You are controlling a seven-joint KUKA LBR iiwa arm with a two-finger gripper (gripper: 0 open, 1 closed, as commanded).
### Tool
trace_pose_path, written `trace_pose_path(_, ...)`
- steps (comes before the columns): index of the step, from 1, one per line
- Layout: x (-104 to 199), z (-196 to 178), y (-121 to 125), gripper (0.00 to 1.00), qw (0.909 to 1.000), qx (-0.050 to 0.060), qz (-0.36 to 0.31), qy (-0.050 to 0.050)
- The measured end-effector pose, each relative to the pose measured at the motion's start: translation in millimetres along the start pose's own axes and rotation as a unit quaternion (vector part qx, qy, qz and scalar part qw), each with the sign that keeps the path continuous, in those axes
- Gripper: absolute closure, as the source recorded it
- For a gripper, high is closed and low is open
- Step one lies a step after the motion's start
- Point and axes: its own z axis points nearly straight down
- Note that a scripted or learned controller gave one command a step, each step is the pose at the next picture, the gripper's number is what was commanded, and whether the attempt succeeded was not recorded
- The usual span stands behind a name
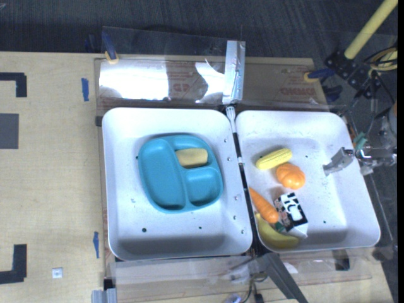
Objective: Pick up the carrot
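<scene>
The carrot (264, 207) is a small orange cone. It lies slantwise near the left wall of the right bin (353, 201), towards the front. A black-and-white block (290, 209) touches its right side, and a yellow banana (276, 234) lies just in front of it. My gripper (339, 160) hangs over the right side of the same bin, well to the right of the carrot and further back. Nothing shows in its grasp.
A yellow corn cob (274, 158) and an orange fruit (291, 176) lie behind the carrot in the right bin. The left bin (120, 188) holds a blue divided plate (170, 182) with a tan piece of food (191, 158) in it. Cables and a yellow pole (375, 21) stand at the far right.
</scene>
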Motion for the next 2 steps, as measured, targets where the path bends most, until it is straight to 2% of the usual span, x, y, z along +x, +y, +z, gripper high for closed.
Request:
trace_pose_path(1,41,92,-34,0.00,0.9971,0.001,-0.076,0.000)
trace_pose_path(2,58,137,56,0.00,0.9937,-0.007,-0.112,-0.003)
